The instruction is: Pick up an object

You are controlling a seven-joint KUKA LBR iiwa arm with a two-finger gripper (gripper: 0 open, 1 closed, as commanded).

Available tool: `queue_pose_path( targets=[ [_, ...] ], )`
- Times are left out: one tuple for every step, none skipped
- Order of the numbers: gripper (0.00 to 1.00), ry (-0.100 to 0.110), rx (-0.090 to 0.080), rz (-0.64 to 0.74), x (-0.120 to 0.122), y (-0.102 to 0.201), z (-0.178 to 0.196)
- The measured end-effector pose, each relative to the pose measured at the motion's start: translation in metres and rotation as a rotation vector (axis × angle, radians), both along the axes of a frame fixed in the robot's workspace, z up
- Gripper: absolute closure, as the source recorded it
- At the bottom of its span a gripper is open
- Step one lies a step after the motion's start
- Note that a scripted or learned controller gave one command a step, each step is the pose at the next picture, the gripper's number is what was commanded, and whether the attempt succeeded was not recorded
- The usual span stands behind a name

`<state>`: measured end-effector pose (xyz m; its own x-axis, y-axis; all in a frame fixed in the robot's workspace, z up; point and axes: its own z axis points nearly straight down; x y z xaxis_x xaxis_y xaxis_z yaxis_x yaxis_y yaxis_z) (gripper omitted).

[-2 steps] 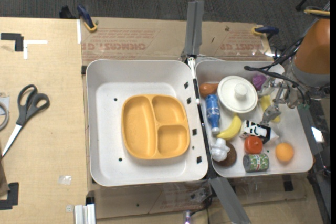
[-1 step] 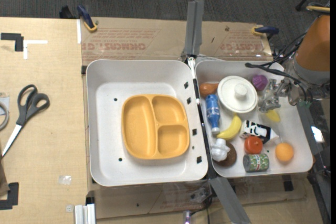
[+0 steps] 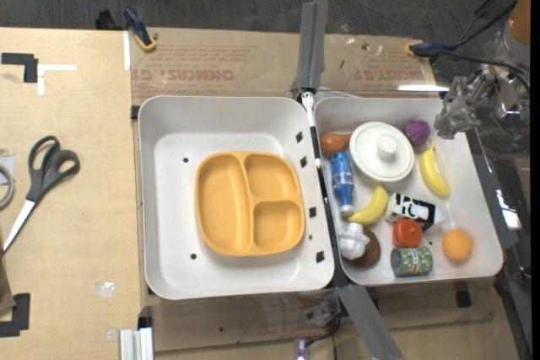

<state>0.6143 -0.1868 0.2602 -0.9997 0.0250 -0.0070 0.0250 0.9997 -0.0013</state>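
White right bin (image 3: 485, 270) keeps every candidate lying loose: green can (image 3: 412, 261) and orange ball (image 3: 456, 244) nearest, then two bananas (image 3: 434, 173), blue bottle (image 3: 342, 180) and white lid (image 3: 381, 151); beyond, the claw (image 3: 456, 115) hangs over the far right corner, its state unreadable, nothing visibly gripped, so by my reckoning the pick remains undone

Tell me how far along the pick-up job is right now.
Nothing looks picked yet. The pincer hovers over the top right corner of the right white bin, near the small purple round object. The two yellow bananas and the round orange fruit lie in that bin. Descending, grasping and lifting remain.
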Motion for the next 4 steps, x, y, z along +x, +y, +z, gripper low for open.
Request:
queue_pose_path(
  targets=[
    [1.0,0.002,0.001,-0.053,-0.02,-0.035,-0.167],
    [1.0,0.0,0.001,-0.181,0.025,-0.008,0.044],
    [1.0,0.0,0.001,-0.326,0.037,-0.035,0.077],
    [1.0,-0.006,0.0,-0.323,0.039,-0.034,0.088]
  ],
)
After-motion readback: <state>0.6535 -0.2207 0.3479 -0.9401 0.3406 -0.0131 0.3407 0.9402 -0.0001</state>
